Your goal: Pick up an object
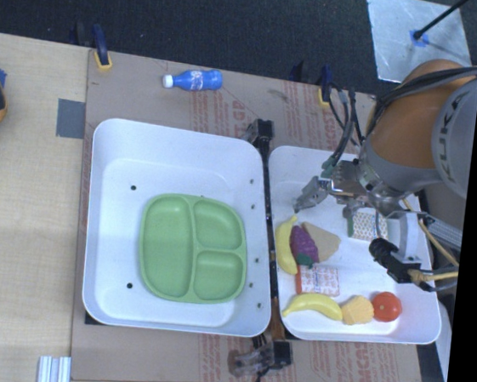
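Here, claw (334, 195): fingers spread, holding nothing.
Eggplant (304, 244): at claw's 7 o'clock, near, axis 11-to-5.

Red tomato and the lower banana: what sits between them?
In the camera view, a small yellow-orange toy lies between the red tomato and the lower banana.

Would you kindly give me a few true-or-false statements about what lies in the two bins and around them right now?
1. The green divided plate lies in the left bin. True.
2. The blue bottle lies inside the right bin. False: it lies on the bench behind the bins.
3. A red tomato sits near the right bin's front right corner. True.
4. The purple eggplant rests on the green plate. False: it is in the right bin, beside a banana.
5. Two yellow bananas are in the right bin. True.
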